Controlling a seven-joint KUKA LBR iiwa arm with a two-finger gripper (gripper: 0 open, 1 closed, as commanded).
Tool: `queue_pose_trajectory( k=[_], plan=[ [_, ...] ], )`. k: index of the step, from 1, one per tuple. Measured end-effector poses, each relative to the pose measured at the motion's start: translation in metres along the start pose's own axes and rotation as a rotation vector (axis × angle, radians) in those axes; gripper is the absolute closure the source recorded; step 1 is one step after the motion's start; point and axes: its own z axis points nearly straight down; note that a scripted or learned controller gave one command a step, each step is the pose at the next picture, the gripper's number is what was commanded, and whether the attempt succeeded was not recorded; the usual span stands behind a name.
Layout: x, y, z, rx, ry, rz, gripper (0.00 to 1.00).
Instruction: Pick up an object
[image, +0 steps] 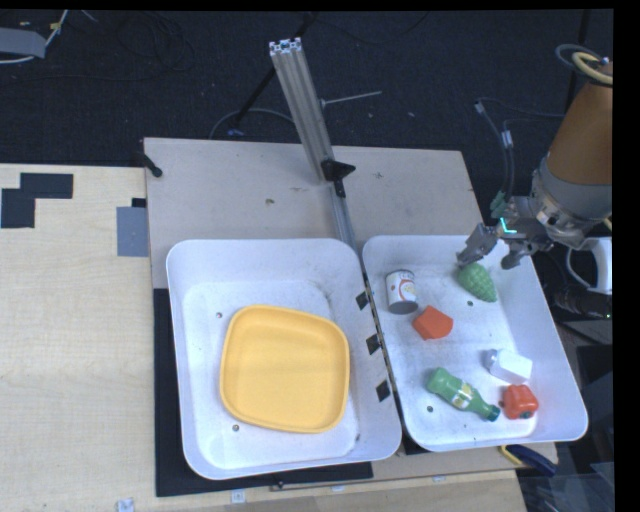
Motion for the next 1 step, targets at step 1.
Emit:
queue_pose_trajectory(
  k=[1],
  plan=[
    [0.0, 0.0, 0.0, 0.0, 0.0, 0.0, 0.0]
  ],
)
